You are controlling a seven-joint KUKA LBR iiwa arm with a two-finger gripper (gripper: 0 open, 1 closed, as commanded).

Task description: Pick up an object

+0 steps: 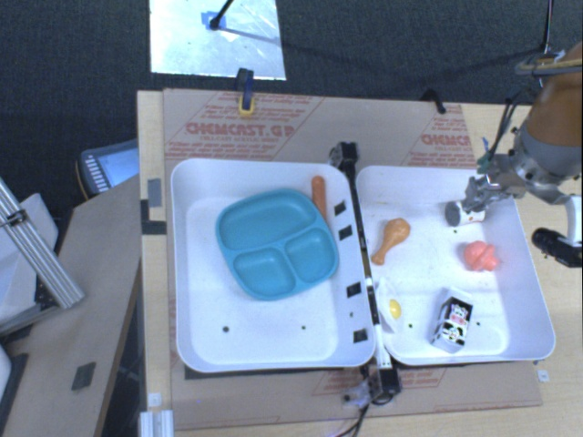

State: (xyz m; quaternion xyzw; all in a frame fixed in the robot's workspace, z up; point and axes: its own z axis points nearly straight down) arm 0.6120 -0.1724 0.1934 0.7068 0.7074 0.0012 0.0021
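Seemingly, a small grey-and-white object [457, 213] near the far edge of the right bin [537, 330] is being approached by the gripper [475, 197], which is being held just above it; whether the jaws are wide or narrow cannot be told. A descent and a closing around it are being called for next, while the pink toy [480, 256] and drumstick [392, 238] are lying nearby.

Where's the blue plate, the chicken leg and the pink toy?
blue plate [273, 244], camera view, on its middle divider.
chicken leg [393, 237], camera view, on its fat end.
pink toy [480, 256], camera view, on its middle.
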